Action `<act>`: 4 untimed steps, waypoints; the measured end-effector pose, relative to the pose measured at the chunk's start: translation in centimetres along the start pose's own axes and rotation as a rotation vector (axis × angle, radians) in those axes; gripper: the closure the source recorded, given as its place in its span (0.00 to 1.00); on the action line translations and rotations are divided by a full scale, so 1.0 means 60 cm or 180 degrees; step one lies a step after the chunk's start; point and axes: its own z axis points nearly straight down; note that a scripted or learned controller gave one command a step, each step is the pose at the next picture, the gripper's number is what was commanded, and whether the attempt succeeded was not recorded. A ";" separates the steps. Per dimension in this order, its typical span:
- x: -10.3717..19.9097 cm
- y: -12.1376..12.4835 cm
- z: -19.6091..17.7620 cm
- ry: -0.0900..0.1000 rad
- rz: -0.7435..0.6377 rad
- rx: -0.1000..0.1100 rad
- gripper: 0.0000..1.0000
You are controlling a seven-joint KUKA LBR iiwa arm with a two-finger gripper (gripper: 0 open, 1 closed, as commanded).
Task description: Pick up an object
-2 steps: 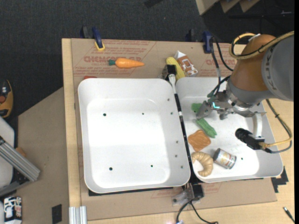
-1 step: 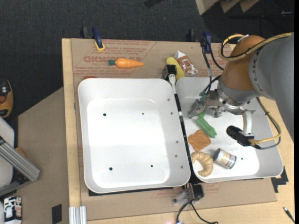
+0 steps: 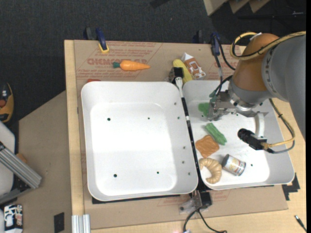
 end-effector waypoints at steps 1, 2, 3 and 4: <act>-0.038 0.025 0.019 -0.0001 0.0001 0.0009 1.00; -0.091 0.024 0.018 -0.0004 0.0005 0.0010 1.00; 0.115 0.108 -0.163 0.0016 -0.0046 -0.0036 1.00; 0.184 0.106 -0.400 0.0012 -0.0025 -0.0048 1.00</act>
